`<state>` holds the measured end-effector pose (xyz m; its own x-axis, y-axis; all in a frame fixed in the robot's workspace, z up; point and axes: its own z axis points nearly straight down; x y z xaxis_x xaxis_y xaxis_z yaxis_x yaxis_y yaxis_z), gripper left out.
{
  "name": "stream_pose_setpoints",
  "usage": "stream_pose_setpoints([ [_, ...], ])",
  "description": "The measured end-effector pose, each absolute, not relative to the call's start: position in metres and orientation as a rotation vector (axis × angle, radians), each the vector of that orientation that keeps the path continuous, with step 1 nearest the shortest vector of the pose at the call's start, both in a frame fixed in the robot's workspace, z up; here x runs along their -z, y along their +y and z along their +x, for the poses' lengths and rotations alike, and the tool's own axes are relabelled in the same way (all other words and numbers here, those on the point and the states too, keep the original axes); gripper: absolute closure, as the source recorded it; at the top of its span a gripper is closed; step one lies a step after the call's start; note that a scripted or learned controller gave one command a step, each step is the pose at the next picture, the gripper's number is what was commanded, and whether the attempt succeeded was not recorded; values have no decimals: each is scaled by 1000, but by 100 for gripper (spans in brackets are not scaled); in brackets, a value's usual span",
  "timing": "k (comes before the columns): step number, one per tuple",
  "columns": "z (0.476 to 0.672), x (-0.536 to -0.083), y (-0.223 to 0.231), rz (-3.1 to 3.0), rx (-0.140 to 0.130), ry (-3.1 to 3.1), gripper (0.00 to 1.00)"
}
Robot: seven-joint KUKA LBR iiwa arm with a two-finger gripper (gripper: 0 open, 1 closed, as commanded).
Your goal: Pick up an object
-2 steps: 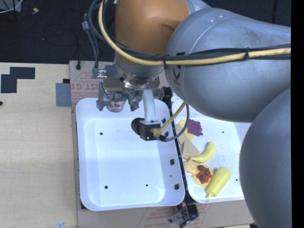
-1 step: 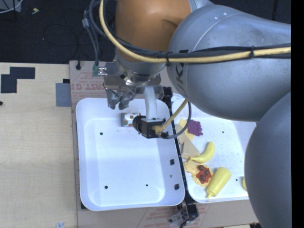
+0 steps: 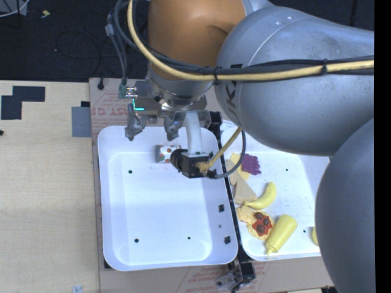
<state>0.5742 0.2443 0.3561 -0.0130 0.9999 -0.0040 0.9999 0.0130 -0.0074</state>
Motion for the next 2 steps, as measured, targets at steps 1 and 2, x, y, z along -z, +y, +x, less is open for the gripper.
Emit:
stream_pose_setpoints([
  [1, 574, -366, 245, -2196, -17, -2242, 100],
  [2, 574, -365, 245, -2193, -19, -2244, 0],
])
